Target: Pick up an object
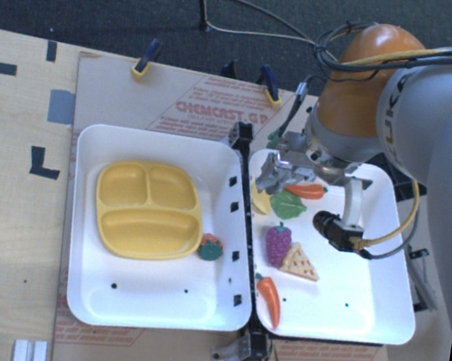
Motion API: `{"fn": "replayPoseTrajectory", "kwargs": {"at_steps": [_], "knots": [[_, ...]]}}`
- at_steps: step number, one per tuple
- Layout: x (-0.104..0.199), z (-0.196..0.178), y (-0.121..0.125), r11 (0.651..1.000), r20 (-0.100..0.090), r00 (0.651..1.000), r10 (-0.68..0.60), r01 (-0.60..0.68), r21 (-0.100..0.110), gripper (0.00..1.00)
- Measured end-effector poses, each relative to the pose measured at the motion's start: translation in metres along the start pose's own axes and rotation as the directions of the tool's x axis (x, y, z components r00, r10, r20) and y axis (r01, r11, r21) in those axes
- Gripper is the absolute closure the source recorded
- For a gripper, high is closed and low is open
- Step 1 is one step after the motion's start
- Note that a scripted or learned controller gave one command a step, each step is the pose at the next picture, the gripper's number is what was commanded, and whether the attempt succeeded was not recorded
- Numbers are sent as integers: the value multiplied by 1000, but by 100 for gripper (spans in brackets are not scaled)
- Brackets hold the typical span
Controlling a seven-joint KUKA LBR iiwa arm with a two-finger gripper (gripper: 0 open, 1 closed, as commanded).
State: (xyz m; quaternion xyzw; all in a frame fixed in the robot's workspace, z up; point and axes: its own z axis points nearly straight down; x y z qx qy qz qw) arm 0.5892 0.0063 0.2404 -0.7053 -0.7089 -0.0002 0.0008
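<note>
My gripper [282, 176] hangs low over the back left part of the right bin [358, 311], right above a small pile of toy food. Under it lie a carrot [307, 191], a green leafy piece [287, 205] and a yellow piece [261, 202]. Closer to the front sit purple grapes [278, 242], a pizza slice [300, 263] and an orange-red pepper [269, 297]. Nothing shows between the fingers.
The left bin [98, 291] holds a yellow divided plate [148, 210] and a small red and green strawberry [210, 248] by the plate's right edge. A black divider strip [241, 220] runs between the bins. The arm's grey body and orange band cover the upper right.
</note>
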Motion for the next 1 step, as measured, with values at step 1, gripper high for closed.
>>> {"fn": "replayPoseTrajectory", "kwargs": {"at_steps": [1], "knots": [[43, 11, -4, 1000, 1, 1000, 1, -1, 1, 100]]}}
